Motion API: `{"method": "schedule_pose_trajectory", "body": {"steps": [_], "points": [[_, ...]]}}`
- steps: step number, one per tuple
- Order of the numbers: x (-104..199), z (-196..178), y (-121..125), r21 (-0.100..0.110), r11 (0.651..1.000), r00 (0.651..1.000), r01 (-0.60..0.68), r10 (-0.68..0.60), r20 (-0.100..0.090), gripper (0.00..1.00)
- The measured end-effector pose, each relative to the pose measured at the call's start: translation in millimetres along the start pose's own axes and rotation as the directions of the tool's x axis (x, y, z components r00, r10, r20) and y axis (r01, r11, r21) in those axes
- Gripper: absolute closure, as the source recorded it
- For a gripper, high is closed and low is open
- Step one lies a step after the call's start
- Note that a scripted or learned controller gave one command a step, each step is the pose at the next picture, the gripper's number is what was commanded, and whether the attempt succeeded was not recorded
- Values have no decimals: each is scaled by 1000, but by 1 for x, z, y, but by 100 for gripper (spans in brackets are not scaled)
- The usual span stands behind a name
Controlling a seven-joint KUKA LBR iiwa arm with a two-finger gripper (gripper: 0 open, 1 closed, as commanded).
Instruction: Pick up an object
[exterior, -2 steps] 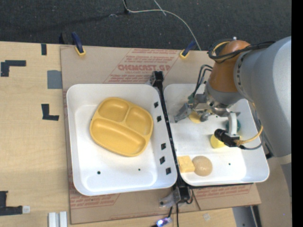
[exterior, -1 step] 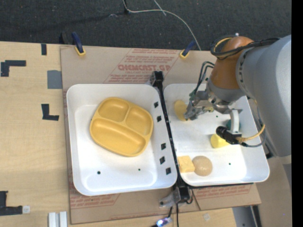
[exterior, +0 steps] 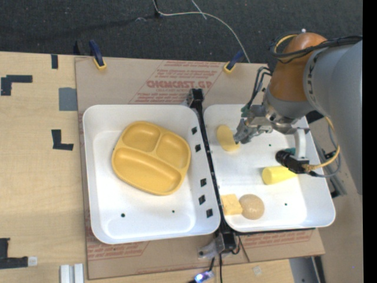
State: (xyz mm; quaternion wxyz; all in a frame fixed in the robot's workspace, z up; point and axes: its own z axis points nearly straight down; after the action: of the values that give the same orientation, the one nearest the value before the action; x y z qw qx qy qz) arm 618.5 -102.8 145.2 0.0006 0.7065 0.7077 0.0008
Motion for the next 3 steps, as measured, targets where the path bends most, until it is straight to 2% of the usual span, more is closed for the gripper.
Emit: {"method": "schedule_pose_trajectory", "body": {"steps": [1, 2, 3], "points": [[-5, -62, 5, -2, 1000, 1000, -1, 1, 1, 100], [-4, -91, 5, 0, 1000, 1000, 0, 0, 0, 100], [53, -95, -10, 3, 1000, 1000, 5, -5, -1, 100]]}}
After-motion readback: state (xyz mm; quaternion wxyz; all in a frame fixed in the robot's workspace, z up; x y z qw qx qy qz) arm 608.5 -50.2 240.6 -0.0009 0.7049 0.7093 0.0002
